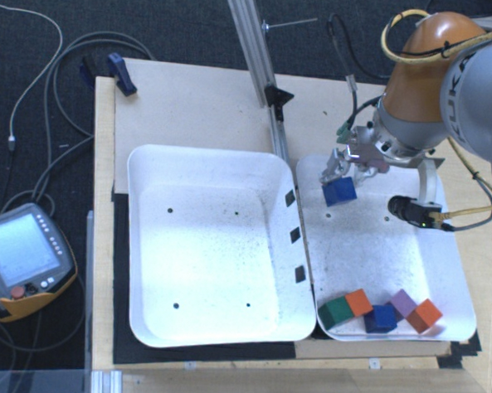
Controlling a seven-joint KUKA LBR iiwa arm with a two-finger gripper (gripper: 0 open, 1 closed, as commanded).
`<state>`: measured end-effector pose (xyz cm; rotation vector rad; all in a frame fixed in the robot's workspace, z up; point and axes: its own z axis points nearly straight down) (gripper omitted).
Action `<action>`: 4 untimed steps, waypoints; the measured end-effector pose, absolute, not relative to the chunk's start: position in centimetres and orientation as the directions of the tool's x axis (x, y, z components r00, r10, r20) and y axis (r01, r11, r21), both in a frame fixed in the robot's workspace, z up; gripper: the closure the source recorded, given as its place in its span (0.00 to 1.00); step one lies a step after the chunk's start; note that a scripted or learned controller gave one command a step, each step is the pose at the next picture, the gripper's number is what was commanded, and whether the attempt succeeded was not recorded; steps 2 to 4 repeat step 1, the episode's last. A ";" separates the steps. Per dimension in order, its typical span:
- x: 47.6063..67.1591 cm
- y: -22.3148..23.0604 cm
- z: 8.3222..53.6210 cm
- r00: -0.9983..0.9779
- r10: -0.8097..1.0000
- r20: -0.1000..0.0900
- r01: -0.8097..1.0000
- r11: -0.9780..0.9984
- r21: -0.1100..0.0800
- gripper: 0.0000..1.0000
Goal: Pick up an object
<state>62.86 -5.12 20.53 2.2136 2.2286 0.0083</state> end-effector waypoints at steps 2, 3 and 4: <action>60.7 2.6 19.9 -0.009 1.000 0.005 1.000 0.009 -0.006 1.00; 60.7 2.6 19.9 -0.009 1.000 0.005 1.000 0.009 -0.006 1.00; 60.7 2.6 19.9 -0.009 1.000 0.005 1.000 0.009 -0.006 1.00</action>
